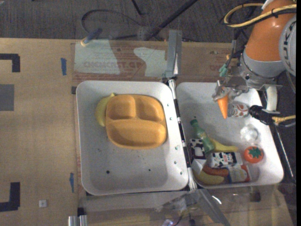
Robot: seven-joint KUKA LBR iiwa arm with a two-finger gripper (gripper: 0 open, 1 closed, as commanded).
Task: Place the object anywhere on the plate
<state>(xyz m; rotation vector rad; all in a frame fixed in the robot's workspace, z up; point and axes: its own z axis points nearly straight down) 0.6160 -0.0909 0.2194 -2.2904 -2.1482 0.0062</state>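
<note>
An orange divided plate [135, 121] lies in the left bin [89, 164], toward its back. My gripper [224, 96] hangs over the back part of the right bin [197, 95], well to the right of the plate. It is shut on a small orange carrot [222, 107], which points down from between the fingers. The grey and orange arm [268, 41] comes in from the upper right.
A yellow banana-like piece [100, 111] sticks out from under the plate's left edge. The right bin holds a green bottle [199, 130], a banana [223, 147], a milk carton [222, 159], a tomato [253, 154], a hot dog [212, 174] and a white-red cup [239, 109].
</note>
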